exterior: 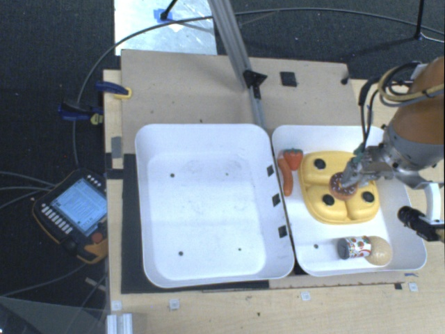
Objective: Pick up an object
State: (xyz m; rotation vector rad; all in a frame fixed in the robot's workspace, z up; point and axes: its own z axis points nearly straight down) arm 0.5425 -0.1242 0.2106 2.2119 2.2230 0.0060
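As I logged the scene from my remote station, the single overhead camera view gave me the following. Worktop (208,89): tan board carrying two shallow white bins side by side. Left bin (208,200): bare white floor. Right bin (306,249): three candidate items, spread apart so each could be approached singly. Item one, a yellow block (327,200) with dark dots, lying flat mid-bin. Item two, an orange carrot toy (288,169), lying along the bin's left wall. Item three, a small bottle-like toy (365,250) on its side near the front wall. End effector (345,184): low over the yellow block, reaching in from the right, a reddish ring-like thing at its tip; I could not tell its state. I judged nothing lifted yet.
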